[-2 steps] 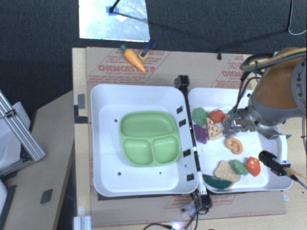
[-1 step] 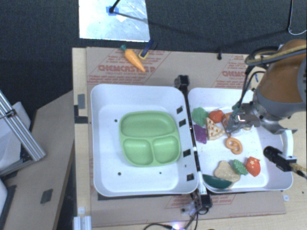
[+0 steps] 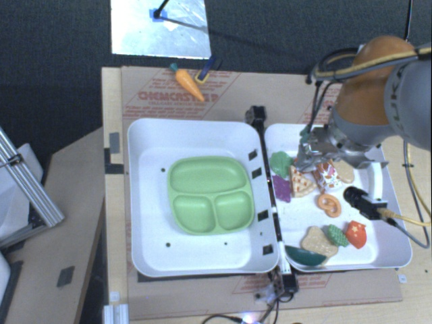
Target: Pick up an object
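Where claw [image 3: 309, 155] hovers: pizza slice [image 3: 302, 181] below.

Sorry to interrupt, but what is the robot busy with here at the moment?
The arm reaches in over the right bin, its tool low above a cluster of toy food: a pizza slice, a pretzel, purple grapes. Nothing looks lifted yet. The left bin holds a green divided plate.

Grey arm [image 3: 378, 106] from the right, claw [image 3: 307, 155] pointed downward.
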Available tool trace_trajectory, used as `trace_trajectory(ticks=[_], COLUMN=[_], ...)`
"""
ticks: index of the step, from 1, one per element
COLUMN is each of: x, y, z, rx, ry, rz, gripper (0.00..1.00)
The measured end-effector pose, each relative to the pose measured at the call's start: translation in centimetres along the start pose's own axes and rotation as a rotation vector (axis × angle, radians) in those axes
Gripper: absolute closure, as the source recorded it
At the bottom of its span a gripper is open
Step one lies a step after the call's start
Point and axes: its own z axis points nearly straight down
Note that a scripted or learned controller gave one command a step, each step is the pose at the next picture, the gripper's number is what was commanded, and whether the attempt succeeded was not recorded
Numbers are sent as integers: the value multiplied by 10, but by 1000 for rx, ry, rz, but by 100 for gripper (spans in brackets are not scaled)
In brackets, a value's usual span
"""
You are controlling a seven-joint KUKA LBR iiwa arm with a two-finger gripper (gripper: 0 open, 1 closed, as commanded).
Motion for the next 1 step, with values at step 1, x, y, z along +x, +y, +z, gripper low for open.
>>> trace_trajectory(ticks=[1], x=[29], y=[41], z=[-12], rx=[-2], ry=[0], rz=[1], gripper=[100])
